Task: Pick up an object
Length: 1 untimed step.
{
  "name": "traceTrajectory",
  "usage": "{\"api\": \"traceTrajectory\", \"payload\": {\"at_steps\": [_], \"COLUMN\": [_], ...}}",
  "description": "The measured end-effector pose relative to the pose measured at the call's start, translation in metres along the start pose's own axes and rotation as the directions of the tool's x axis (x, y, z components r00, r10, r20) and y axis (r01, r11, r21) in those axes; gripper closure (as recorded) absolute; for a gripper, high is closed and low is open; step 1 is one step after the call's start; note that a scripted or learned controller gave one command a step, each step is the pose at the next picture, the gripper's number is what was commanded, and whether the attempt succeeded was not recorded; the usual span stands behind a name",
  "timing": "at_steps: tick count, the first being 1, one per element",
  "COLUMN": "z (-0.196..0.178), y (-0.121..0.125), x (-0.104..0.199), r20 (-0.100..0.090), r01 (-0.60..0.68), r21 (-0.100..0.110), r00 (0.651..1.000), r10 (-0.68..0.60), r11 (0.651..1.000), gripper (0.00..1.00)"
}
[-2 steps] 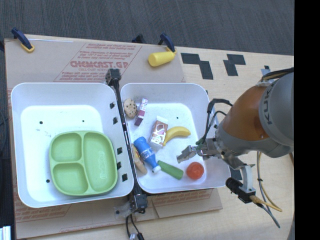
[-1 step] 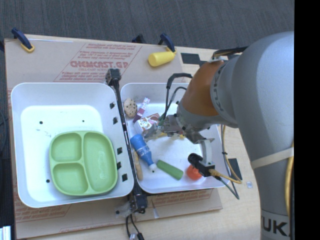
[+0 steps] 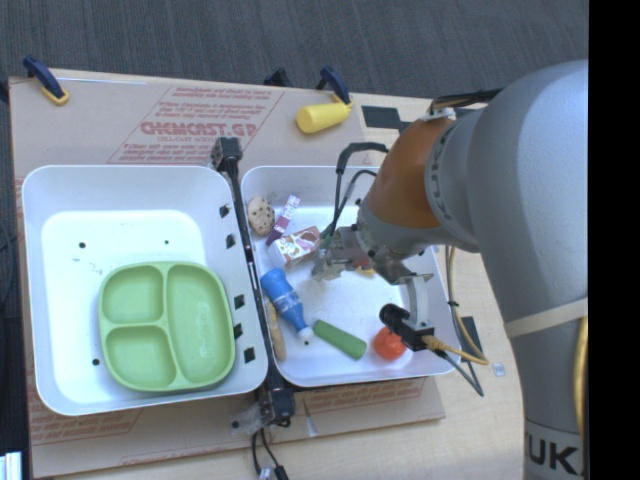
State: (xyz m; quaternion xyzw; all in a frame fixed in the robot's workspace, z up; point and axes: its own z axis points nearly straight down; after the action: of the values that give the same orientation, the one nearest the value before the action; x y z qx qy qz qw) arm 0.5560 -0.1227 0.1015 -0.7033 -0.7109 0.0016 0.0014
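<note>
Objects for picking lie loose in the right-hand white bin (image 3: 455, 360), the one the grey arm (image 3: 500, 168) reaches into from the right. Along the bin's left wall rests a blue bottle-shaped toy (image 3: 283, 299), tilted, with a thin tan stick (image 3: 275, 333) just beside it at the wall. Near the front wall sits a green cylinder (image 3: 339, 338) lying at a slant, and to its right an orange ball (image 3: 389, 344), partly covered by a black fitting on the arm. Toward the back left corner are a speckled cookie-like piece (image 3: 261, 214) and a small pink-and-white wrapper (image 3: 289, 209); a red-and-white packet (image 3: 297, 245) lies just in front of them.

The arm's orange band (image 3: 405, 178) hangs over the bin's middle, and below it the gripper (image 3: 335, 260) points down and left, close beside the red-and-white packet. Whether the jaws are open or closed cannot be told, for the wrist body hides them and the metal parts blur together; nothing can be seen held between them.

The left-hand white bin (image 3: 60, 193) carries a light green divided plate (image 3: 167, 325) with three compartments, set toward its front. Both bins stand on a cardboard-covered worktop (image 3: 140, 108) with red printing, where a yellow clamp handle (image 3: 322, 116) lies behind the right bin.
</note>
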Motion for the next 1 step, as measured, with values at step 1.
{"api": "traceTrajectory", "payload": {"at_steps": [1], "z": [-0.072], "y": [-0.0723], "x": [-0.0087], "r20": [-0.001], "r01": [-0.006], "r21": [-0.002], "r00": [1.0], "r10": [0.006], "r11": [1.0], "gripper": [1.0]}}
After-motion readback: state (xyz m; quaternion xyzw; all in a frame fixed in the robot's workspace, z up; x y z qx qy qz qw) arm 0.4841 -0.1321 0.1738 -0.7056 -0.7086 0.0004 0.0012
